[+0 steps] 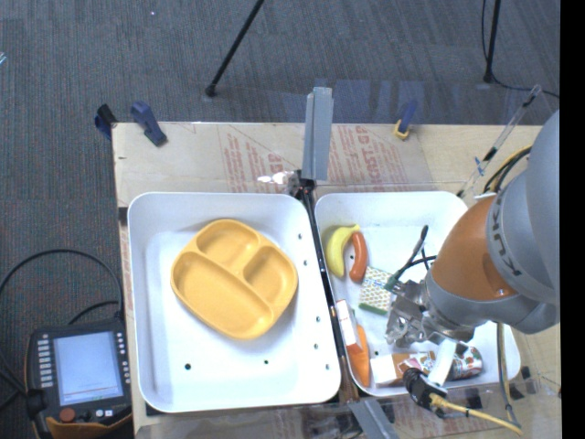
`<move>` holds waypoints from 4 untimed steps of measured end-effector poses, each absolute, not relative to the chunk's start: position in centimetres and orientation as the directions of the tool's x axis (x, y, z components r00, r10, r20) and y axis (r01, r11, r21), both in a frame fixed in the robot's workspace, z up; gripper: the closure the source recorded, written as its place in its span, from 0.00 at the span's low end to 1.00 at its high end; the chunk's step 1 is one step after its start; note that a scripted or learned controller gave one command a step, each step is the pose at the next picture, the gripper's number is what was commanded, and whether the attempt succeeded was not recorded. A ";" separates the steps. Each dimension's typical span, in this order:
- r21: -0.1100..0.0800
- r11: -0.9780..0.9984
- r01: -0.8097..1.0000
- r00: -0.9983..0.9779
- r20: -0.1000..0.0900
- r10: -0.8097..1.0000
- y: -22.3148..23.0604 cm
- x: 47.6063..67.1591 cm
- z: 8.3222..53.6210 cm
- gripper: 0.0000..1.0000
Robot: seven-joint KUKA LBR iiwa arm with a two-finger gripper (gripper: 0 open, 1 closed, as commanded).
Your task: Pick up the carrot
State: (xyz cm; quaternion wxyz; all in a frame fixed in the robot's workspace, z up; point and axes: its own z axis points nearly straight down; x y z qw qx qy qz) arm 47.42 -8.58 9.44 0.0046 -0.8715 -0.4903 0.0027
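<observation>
The grey arm (pixel 512 245) comes in from the right, its orange band bulging over the right bin (pixel 402 210) and its wrist bent down toward that bin's near half. The gripper (pixel 409 326) hangs low there amid cables, and whether it is spread or closed cannot be told from this angle. The carrot (pixel 360 355) lies just left of it, along the bin's left wall near the front corner, long and orange, apart from the tool as far as can be seen. A crumpled red and silver packet (pixel 462 362) sits under the wrist on the right. Farther back in the same bin lie a patterned green and white pad (pixel 376 293), then a yellow banana (pixel 339 248) with a red sausage-shaped piece (pixel 358 255) touching its right side. The left bin (pixel 155 355) bears a yellow divided plate (pixel 235 277). Both bins rest on a bench (pixel 210 158) with clamps at its far edge, a teach pendant (pixel 78 373) stands at near left, and dark grey carpet (pixel 137 44) with tripod legs stretches beyond.
</observation>
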 end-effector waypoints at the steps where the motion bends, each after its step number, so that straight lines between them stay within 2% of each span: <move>1: -0.010 -0.519 0.854 0.519 0.000 0.854 -8.6 47.4 9.4 0.00; 2: -0.004 -0.785 0.619 0.785 -0.003 0.619 -9.5 49.6 8.6 0.00; 3: -0.013 -0.782 0.623 0.782 -0.008 0.623 -9.4 49.5 9.4 1.00; 4: -0.005 -0.872 0.490 0.872 -0.007 0.490 -0.9 47.5 18.5 1.00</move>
